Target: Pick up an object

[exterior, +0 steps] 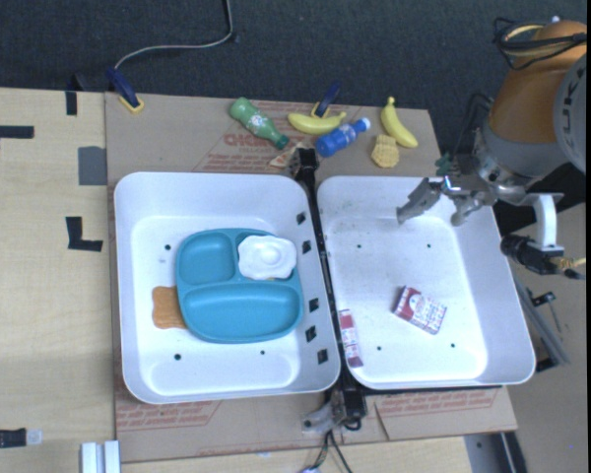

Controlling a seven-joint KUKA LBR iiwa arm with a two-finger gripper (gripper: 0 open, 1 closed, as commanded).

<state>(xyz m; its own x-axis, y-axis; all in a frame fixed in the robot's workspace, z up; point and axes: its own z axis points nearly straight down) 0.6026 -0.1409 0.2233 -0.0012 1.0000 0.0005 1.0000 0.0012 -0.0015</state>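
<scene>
A small red and white carton (420, 310) lies flat in the right bin (374, 363), toward its lower right. A slim red and white packet (348, 336) rests against that bin's left wall. My gripper (437, 205) hangs over the bin's upper right part, well above and beyond the carton. Its two grey fingers (414, 204) are spread apart with nothing between them. In the left bin (148, 205) a blue divided plate (238, 294) carries a white fried egg toy (267, 257), and a tan toast piece (164, 306) pokes out from its left side.
Behind the bins on the cardboard lie a green bottle (257, 121), two bananas (316, 121), a blue bottle (341, 137) and a yellow piece (384, 151). The black divider clips (313, 244) run between the bins. A cable (197, 37) trails at the back.
</scene>
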